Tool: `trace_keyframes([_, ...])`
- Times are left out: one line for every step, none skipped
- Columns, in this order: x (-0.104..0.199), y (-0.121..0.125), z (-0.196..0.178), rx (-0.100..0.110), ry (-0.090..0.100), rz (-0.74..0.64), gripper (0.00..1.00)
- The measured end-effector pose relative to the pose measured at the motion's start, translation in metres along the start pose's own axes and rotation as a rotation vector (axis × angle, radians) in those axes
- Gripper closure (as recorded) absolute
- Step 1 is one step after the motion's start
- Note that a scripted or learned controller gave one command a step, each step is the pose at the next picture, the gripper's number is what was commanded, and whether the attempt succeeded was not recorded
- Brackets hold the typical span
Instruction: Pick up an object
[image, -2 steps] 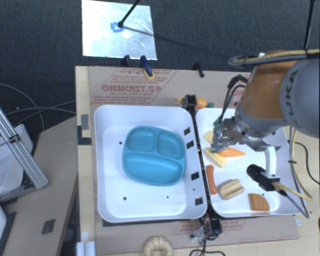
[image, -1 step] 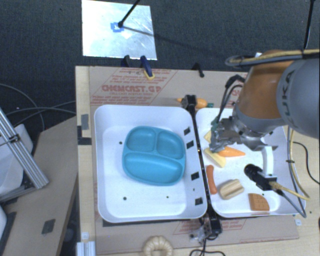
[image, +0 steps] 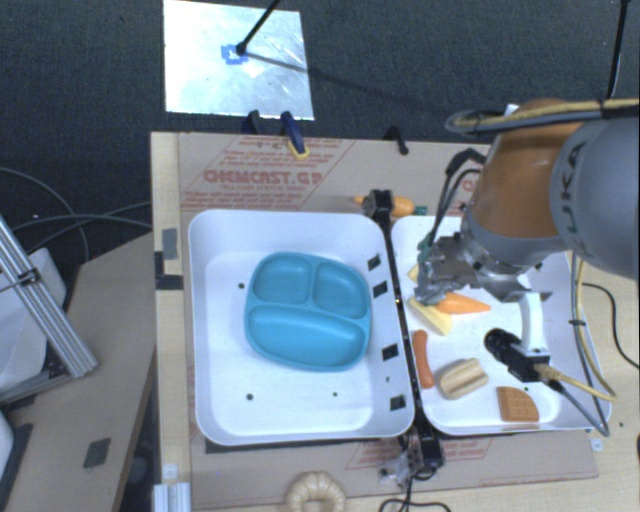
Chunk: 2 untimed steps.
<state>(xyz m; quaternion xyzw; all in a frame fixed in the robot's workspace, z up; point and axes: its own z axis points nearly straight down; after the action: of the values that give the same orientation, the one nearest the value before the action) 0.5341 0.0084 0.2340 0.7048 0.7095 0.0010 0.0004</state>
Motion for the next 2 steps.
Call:
trace_keyframes([0.000, 0.009, 0.002, 0.000, 0.000, 0.000, 1.00])
trace_keyframes([-0.005, -0.006, 0.013, 0.003, -0.001, 0.006, 1.00])
